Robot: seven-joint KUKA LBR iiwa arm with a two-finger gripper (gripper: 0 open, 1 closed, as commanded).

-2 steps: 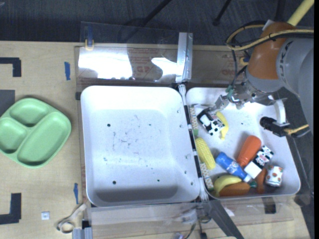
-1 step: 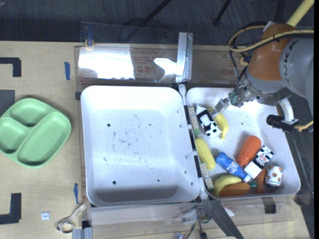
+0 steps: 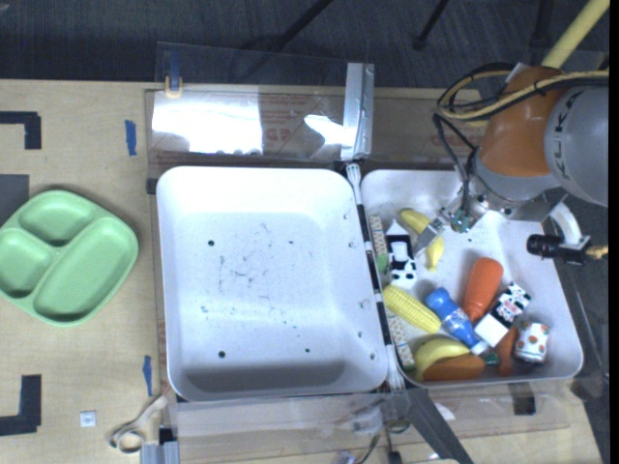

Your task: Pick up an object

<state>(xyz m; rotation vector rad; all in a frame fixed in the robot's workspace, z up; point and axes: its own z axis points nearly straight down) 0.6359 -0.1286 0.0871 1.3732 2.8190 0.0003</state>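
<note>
Item: small banana (image 3: pixel 423 230), yellow, lying in the upper left part of the right bin (image 3: pixel 571 351), just under the gripper (image 3: pixel 455 218). We take it as the likeliest pick, being the nearest thing to the tool.

Gripper: set low over the bin, beside the banana's upper end. Whether it is wide or closed on anything, we cannot tell; the tip is too small and blurred.

Neighbours: a black-and-white block (image 3: pixel 399 254) touching the banana's left side; a corn cob (image 3: pixel 413 306) below it; an orange carrot (image 3: pixel 482 288) to the right, apart; a blue bottle (image 3: pixel 450 315) and a second banana (image 3: pixel 440 353) lower down.

Handling, as we judge it: we centre over the banana's middle, close across its narrow width, and descend clear of the block, since a curved, smooth fruit may roll out of an end grip.

Left bin (image 3: pixel 174 259): white, adjoining.
</note>
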